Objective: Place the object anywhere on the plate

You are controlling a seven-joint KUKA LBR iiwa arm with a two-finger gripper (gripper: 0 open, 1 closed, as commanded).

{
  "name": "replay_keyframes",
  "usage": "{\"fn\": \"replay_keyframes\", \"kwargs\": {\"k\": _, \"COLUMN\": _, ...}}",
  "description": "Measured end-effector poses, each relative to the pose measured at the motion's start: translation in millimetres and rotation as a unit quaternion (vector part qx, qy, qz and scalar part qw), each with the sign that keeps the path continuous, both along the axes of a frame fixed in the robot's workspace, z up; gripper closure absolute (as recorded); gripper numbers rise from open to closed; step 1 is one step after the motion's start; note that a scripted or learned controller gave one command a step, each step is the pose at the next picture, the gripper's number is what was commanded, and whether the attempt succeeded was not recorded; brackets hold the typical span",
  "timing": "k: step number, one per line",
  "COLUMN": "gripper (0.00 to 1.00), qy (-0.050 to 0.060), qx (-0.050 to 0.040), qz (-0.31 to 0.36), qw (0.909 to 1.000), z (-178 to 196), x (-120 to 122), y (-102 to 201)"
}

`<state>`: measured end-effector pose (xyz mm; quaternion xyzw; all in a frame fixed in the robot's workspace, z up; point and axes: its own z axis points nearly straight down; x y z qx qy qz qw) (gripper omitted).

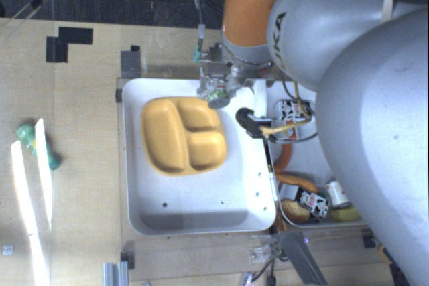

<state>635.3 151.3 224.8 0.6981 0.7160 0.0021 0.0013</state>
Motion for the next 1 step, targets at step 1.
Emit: {"fn": "replay_keyframes", "kwargs": {"k": 1, "gripper": 0.0, "qy": 0.0, "qx": -0.0001, "qz": 0.0, "qw": 1.0, "z": 0.0, "x": -0.1, "y": 0.2}}
